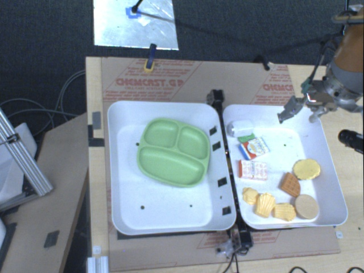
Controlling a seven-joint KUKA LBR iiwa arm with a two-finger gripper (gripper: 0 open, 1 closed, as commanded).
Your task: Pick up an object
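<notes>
Gripper [300,110] hovers over the right bin's [335,169] far right corner, fingers spread, holding nothing. Toy food lies below: yellow round cookie [306,168], waffle [290,184]. Green divided plate [173,151] occupies the left bin [122,152].

Arm [348,67] is grey metal, with a rounded tan-orange section above the wrist and a pale ring at its top. Thin dark cable runs down its side. Gripper [300,111] has two dark grey fingers [286,111] under a silvery wrist block.
</notes>
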